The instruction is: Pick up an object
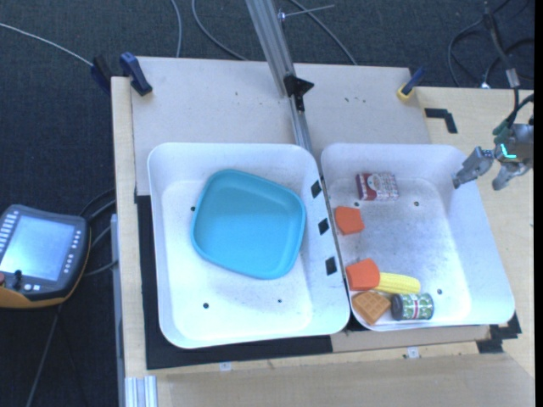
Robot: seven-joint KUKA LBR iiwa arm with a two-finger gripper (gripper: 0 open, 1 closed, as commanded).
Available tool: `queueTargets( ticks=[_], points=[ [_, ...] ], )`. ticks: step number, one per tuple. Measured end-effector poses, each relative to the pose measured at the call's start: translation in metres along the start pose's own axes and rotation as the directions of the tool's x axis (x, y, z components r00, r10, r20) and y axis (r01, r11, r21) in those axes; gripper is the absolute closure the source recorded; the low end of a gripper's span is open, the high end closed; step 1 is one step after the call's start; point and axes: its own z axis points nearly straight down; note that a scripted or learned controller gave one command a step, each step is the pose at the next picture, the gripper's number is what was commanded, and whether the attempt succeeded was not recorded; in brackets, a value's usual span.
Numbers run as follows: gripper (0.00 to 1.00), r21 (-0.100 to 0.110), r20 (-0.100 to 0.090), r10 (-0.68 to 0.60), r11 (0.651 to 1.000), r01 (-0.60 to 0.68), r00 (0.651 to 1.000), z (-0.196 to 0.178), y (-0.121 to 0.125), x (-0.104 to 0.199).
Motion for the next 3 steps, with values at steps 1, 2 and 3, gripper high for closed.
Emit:
queueTargets(
  ticks=[1,2,3],
  points=[
    [0.00,0.000,0.000,0.000,1.000,0.000,1.000,0.000,0.000,0.000],
    [0.00,0.003,-0.001,-0.001,1.000,0.001,1.000,0.043,0.003,0.005],
    [0.00,0.005,-0.001,0.000,1.000,0.000,1.000,0.105,-0.002,0.005]
  ],
)
